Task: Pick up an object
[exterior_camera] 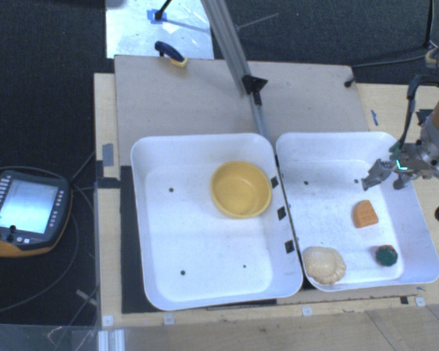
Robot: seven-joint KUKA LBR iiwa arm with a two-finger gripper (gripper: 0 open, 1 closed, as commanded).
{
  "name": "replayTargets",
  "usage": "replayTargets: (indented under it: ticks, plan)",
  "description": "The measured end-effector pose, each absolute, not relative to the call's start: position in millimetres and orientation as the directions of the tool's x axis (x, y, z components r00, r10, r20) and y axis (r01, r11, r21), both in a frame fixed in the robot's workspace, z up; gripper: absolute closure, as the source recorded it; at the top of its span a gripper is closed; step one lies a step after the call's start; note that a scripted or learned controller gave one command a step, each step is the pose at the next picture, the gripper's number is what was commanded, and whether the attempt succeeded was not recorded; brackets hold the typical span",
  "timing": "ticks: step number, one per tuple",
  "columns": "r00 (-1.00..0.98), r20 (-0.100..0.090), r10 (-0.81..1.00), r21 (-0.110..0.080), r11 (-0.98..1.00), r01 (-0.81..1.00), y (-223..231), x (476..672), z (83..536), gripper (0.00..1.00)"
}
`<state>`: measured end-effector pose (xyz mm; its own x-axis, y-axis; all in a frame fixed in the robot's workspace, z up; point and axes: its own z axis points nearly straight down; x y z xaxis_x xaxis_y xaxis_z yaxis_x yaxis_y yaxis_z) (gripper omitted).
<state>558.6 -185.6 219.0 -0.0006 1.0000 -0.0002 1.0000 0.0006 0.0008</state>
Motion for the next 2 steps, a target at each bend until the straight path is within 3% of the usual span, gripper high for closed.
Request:
replayTargets:
  ticks: [1,2]
  plan:
    - [-0.001,0.0,1.0,0.001,0.001,1.0,-185.5,558.6,218.9,0.0]
    - [0.0,0.001,1.0,-0.003,0.0,1.0,-179.3,549.9,165.6,0.0]
